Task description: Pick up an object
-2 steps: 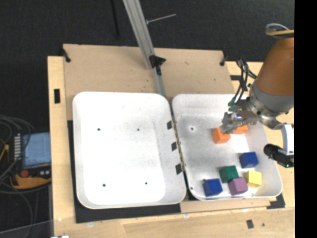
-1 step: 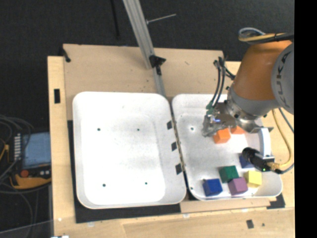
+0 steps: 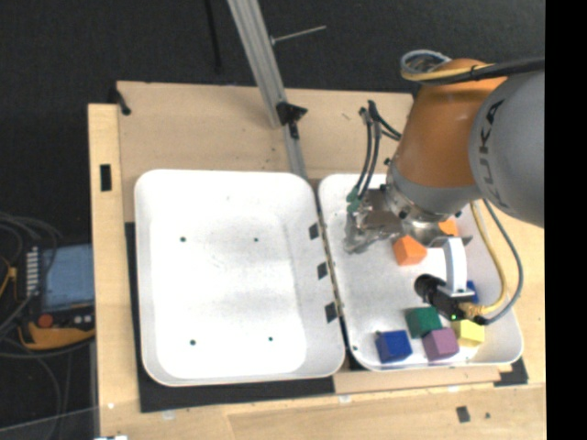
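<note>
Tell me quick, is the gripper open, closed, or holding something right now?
Gripper: open or closed cannot be told; it is over the right bin, with the orange block beside it, not seen held.

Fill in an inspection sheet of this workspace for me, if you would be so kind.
Surface: wooden bench bearing a white left bin and a white right bin, side by side.
Job's things: orange block, green block, blue block, purple block and yellow block, all in the right bin.
Clutter: nothing seen.
Grippers: gripper hangs over the right bin's far left part, beside the orange block; no block seen in it.
Cables: dark cables at the wrist; loose cables on the floor, left.
Surroundings: metal rail slanting over the bench's far edge; blue device on the floor.
</note>
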Controlling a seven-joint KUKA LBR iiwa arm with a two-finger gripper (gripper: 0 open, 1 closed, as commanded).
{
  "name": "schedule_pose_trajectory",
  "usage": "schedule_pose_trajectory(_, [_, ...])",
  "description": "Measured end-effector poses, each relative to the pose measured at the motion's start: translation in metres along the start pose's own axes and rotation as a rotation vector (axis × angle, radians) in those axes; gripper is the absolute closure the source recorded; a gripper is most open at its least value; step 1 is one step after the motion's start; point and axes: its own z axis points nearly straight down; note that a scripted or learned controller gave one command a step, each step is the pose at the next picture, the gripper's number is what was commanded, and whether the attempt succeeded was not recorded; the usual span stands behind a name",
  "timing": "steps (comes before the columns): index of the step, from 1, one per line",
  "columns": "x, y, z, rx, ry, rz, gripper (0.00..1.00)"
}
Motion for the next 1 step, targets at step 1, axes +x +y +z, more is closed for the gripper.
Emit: schedule_pose_trajectory(1, [0.0559, -0.0145, -0.0059, 0.003, 0.001, -0.001, 1.0])
